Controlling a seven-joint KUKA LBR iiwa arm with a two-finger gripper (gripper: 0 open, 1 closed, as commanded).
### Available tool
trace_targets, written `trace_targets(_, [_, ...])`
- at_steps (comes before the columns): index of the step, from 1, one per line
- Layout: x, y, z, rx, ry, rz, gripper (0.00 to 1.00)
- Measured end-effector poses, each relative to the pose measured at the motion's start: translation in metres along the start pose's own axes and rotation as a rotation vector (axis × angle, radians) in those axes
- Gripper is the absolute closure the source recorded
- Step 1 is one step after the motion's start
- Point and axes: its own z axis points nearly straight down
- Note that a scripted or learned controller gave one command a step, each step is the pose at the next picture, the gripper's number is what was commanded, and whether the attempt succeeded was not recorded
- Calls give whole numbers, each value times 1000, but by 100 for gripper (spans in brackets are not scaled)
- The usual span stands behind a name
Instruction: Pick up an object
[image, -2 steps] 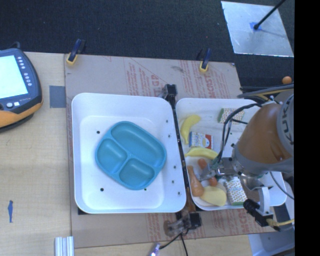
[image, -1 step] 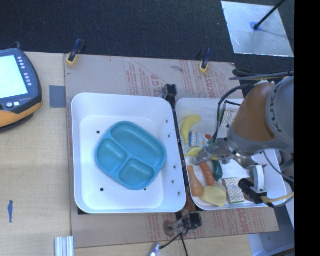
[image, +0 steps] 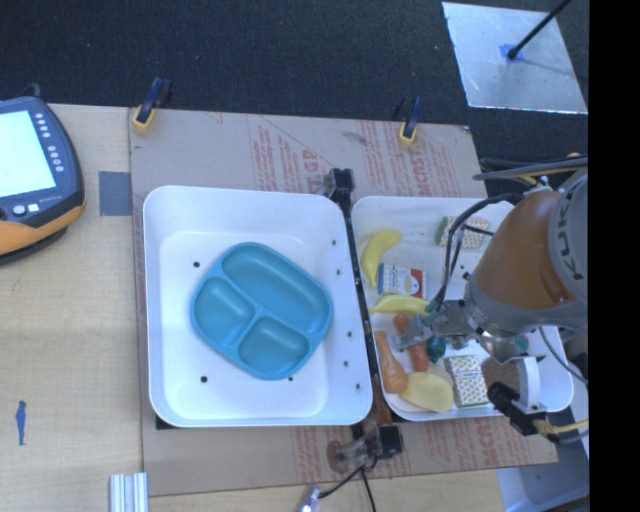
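The grey two-finger gripper (image: 436, 338) is hanging low over the right white plastic bin (image: 372, 215), beside the orange carrot-shaped toy (image: 391, 366), apparently seeking a pick; its grip is unclear.

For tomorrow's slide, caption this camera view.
Robot arm reaches over toy food bin; blue plate lies in left bin.
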Motion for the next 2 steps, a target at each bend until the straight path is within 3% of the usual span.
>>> trace_targets(1, [-1, 0, -10, 2, -1, -5, 100])
trace_targets(2, [79, -20, -128, -3, 1, 2, 100])
